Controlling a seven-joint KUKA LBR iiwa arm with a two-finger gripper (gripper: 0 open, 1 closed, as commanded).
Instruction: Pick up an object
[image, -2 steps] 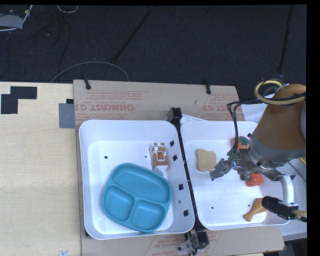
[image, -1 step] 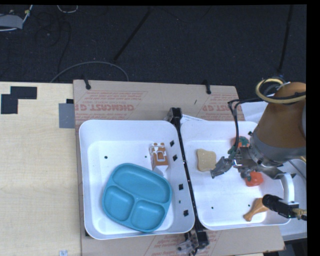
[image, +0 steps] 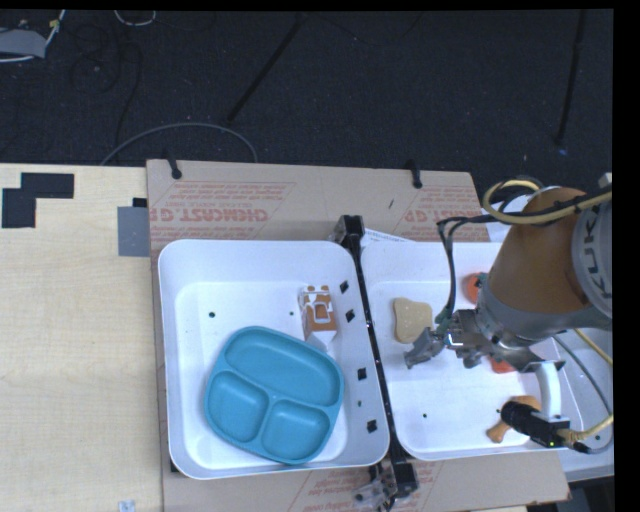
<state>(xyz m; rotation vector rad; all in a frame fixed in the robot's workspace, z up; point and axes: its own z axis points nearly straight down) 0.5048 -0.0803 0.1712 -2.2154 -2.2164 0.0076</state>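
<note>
On the bench (image: 70, 350), two white bins are set side by side on a sheet of printed cardboard (image: 300, 200).

Left bin (image: 200, 295):
- Blue plate (image: 273, 393), three compartments, is laid flat in the near half, tilted a little against the bin's sides.
- Small orange-and-white item (image: 319, 310) is placed just beyond the plate's far right corner, near the wall shared with the other bin. What it is cannot be told.

Right bin (image: 440, 425):
- Tan piece (image: 411, 320), flat and rounded, is found in the far left part, close to the shared wall and clear of everything else in the bin.
- Orange bit (image: 469, 288) is seen at the far side, partly hidden by the arm.
- Red-orange bit (image: 503, 367) is seen right of centre, at the edge of the wrist.
- Orange chip (image: 496, 432) is laid near the bin's near right corner.

Arm (image: 540, 270), grey with an orange band, is reached in from the right across the right bin. Gripper (image: 420, 352) is held low over the bin floor, just on the near side of the tan piece, pointed left. Whether it is touching the piece cannot be told. How far it is opened cannot be told either, and nothing is seen to be held in it.
</note>
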